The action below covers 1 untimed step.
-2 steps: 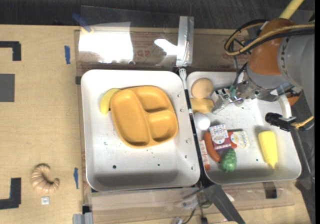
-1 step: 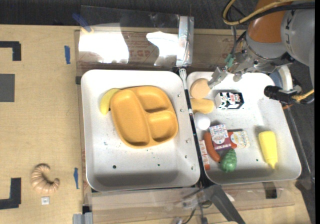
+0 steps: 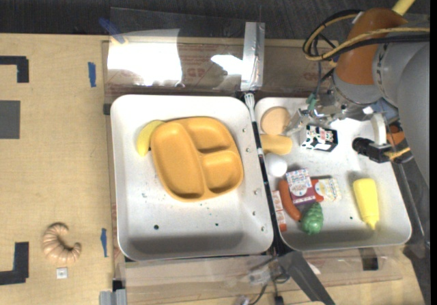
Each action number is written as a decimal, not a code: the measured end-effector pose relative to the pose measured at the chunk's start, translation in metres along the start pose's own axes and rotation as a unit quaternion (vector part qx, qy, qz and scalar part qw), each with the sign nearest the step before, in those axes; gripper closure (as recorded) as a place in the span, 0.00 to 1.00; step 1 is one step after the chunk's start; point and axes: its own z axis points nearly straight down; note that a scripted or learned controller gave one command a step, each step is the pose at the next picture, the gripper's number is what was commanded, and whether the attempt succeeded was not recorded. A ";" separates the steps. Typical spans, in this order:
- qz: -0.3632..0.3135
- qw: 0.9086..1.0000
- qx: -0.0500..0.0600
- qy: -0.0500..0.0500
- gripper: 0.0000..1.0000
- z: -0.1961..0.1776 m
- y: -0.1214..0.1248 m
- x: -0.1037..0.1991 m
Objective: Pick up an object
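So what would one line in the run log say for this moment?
arm: over right bin top | gripper: near black-and-white item | lifted: nothing seen | left bin: orange tray

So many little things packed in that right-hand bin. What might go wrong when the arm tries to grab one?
The gripper hangs over the back of the right bin, where a round peach-coloured piece and a black-and-white item lie close together; it may nudge one while reaching for the other. The packet, sausage and green toy touch, so two could lift together.
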 end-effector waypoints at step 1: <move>0.112 0.994 -0.002 -0.001 0.00 0.006 -0.015 0.027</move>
